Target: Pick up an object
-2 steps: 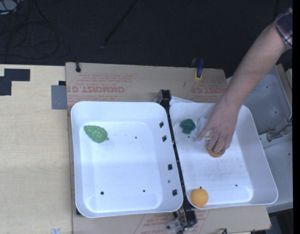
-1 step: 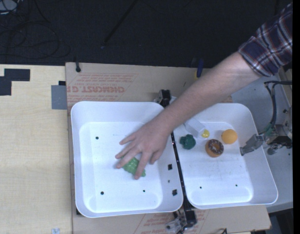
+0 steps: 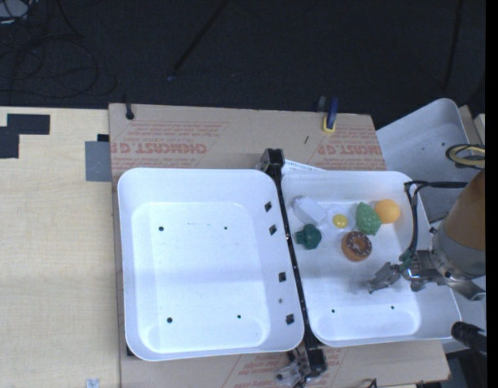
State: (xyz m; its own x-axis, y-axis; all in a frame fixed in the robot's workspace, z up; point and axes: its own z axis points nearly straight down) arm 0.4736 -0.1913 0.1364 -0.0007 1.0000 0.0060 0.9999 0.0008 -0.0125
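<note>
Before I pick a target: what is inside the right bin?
Inside the right bin: a clear plastic piece, dark green toy, small yellow ball, light green toy, orange ball and brown doughnut. The gripper covers some floor.

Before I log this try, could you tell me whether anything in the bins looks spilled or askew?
Nothing stands out. The small objects, including the orange ball and brown donut, lie loose in the right bin.

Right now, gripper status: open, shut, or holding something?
Gripper: cannot be told; it sits low in the right bin, with nothing visibly held.
</note>
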